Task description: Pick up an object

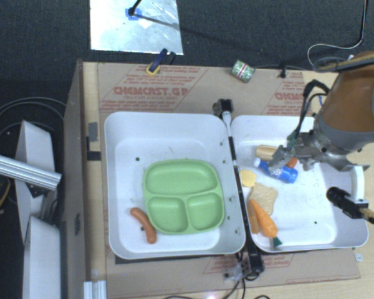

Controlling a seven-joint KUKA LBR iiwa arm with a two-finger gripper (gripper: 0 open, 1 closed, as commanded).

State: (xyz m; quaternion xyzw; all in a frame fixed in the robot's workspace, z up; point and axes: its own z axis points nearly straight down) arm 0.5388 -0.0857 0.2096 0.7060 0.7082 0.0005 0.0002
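In the right bin (311, 229), my gripper (279, 161) hangs low over the bin's upper left part. Right under it and partly hidden by it lies a blue cylinder-like toy (287, 174) with a small orange piece (292, 163) beside it. A tan bread roll (265, 150) lies just left of the gripper. Further toward the front lie a yellow disc (248, 179), a beige slice of toast (264, 197) and an orange carrot (262, 219). Whether anything sits in the gripper is hidden.
The left bin (121, 167) holds a green divided plate (184, 195) and a reddish sausage (144, 225) at its front left. A green can (242, 70) lies on the cardboard behind the bins. The right bin's right half is bare floor.
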